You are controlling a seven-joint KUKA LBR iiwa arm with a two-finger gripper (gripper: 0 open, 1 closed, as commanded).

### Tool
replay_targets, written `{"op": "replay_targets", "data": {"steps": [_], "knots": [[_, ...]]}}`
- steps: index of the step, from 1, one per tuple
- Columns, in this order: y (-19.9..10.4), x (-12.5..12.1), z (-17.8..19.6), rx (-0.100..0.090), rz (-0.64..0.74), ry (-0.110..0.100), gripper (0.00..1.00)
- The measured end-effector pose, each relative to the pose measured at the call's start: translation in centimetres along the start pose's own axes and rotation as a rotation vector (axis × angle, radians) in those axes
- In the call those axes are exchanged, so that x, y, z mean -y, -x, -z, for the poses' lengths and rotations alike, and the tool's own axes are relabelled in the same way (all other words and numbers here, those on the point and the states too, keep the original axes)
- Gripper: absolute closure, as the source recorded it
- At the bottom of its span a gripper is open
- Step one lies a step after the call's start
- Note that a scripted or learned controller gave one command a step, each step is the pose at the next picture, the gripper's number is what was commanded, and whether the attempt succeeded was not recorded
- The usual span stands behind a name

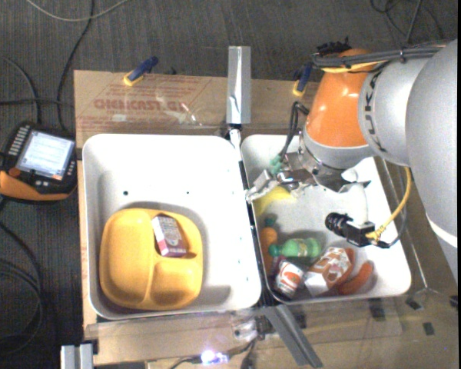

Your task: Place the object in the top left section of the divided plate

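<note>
Worktop carries two white bins side by side; arm comes in from the right, over the right bin [396,279].

Claw [270,181] sits low at the right bin's upper left corner, hard by the divider between the bins. Cannot tell how it stands: the wrist hides it. A yellow object [276,198] lies just under and beside it, possibly the target of a pick. Whether it is gripped cannot be told.

Divided plate [131,283], yellow, rests in the lower left part of the left bin [123,156]. A small red-and-white carton [168,234] already lies on it, at the top middle edge, roughly on the ridge between the upper sections and leaning to the right one. Top left section looks bare.

Remaining clutter sits along the right bin's bottom edge: green bottle [298,247], small can [289,277], red-labelled packet [332,266], orange carrot-like piece [269,235]. Judged: the arm works here because the supply is here; transfer across the divider not yet done.
</note>
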State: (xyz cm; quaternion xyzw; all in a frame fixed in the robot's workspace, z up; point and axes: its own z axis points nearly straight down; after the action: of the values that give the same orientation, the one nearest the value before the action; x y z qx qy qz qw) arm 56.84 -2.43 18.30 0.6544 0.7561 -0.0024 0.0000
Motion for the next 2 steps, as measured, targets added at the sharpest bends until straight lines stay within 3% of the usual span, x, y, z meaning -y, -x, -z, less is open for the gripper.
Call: {"op": "replay_targets", "data": {"steps": [1, 2], "knots": [[-2.0, 6.4, -0.1, -0.002, -0.013, -0.001, 0.0], [-5.8, 4.6, 0.0, -0.001, 0.1, -0.001, 0.0]]}}
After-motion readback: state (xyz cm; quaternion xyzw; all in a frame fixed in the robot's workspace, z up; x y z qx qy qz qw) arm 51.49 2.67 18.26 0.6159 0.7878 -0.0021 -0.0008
